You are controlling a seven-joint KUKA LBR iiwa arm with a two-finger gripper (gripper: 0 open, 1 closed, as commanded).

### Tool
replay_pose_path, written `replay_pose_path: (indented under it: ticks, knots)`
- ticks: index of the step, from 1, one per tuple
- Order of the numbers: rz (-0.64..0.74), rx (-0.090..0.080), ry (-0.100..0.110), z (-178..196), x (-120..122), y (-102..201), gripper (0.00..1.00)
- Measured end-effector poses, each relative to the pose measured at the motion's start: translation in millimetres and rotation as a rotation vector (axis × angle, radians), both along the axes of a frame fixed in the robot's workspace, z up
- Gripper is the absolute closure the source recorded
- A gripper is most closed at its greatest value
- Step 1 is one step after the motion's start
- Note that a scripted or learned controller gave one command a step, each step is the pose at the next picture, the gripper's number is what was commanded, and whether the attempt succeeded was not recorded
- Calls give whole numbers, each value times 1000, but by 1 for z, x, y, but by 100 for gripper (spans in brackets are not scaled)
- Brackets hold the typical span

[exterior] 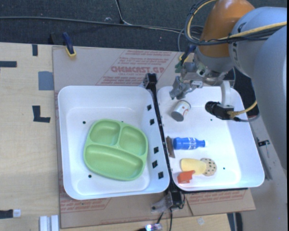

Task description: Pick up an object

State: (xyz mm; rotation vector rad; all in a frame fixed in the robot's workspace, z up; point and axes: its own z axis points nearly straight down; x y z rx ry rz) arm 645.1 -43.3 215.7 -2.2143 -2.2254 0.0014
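Fingers, openness unclear, hover just above cup near right bin's far edge.

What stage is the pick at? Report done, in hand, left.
Done: the hand has reached the right bin, right above the small cup lying on its side. In hand: nothing visibly held; the cup rests on the bin floor. Left: grasp and lift. The bottle and toys lie untouched; the green plate sits in the left bin.

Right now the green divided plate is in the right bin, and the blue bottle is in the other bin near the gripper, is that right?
Not quite. The camera view shows the green divided plate in the left bin, not the right. The blue bottle does lie in the other bin, below the gripper.
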Motion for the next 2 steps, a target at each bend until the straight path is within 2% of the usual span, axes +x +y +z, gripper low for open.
replay_pose_path:
  ticks: [1,2]
  knots:
    - [1,1,0,6,-16,54,100]
    - [1,0,0,8,-19,97,100]
